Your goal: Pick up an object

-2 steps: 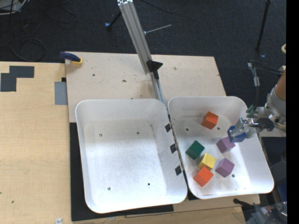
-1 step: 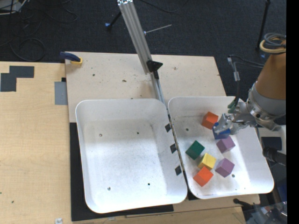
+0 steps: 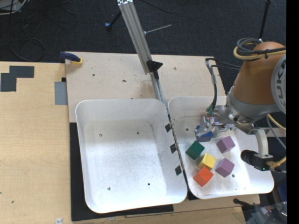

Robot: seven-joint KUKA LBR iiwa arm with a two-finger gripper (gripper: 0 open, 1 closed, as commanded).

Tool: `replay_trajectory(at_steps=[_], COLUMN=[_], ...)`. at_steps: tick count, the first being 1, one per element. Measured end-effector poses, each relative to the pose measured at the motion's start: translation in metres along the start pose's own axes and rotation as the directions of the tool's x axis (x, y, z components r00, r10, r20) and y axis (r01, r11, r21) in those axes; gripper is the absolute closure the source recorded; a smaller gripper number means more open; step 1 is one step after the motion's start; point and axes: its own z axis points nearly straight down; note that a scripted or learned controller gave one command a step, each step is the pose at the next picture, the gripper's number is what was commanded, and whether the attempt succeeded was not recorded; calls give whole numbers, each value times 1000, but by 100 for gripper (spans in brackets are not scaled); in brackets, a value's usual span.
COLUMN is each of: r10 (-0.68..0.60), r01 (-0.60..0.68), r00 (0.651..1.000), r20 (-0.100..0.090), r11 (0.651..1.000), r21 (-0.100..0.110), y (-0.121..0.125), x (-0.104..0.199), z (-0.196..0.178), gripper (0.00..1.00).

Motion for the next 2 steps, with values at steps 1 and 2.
replay_trajectory(at_steps=[1, 2], r10=[-1, -1], r01=[1, 1], r00=[1000, 1000], r20=[0, 1], r11=[1000, 1000], r21=[1, 0], y=[2, 8], x=[55, 116], z=[14, 17], gripper=[100, 100])
